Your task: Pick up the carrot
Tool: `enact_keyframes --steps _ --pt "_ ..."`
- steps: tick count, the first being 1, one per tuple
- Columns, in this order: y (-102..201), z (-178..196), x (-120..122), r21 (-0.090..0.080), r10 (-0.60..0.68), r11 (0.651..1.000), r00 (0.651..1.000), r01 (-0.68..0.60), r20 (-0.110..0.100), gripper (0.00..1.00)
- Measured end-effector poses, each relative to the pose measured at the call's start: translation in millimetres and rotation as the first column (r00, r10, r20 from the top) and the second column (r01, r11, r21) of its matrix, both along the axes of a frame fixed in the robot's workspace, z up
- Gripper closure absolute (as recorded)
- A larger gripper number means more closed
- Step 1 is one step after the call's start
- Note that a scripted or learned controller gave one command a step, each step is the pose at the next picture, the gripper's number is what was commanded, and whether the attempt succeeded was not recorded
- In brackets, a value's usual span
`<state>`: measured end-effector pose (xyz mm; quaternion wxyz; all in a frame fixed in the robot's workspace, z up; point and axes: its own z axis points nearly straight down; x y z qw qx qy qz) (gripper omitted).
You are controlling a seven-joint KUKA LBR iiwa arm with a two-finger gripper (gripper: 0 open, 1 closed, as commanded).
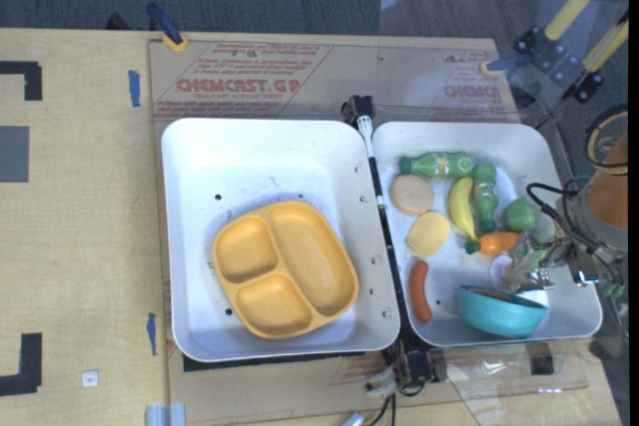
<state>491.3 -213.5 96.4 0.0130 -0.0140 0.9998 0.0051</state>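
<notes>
In the right bin [571, 314], the gripper [527, 266] hangs just beside the carrot [496, 241], which lies between the banana [460, 206] and a teal bowl [502, 311]. Whether its jaws are apart I cannot tell. Centring over the carrot, clear of the bowl's rim, looks wisest.
</notes>
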Motion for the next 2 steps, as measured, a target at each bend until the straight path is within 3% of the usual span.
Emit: enact_keyframes --steps 1,2 --pt "-3 -2 -2 -0.005 -0.001 1.000 1.000 0.001 -0.004 0.00" --pt "34 -6 38 -0.026 -0.225 0.974 0.974 0.224 -0.011 0.00"
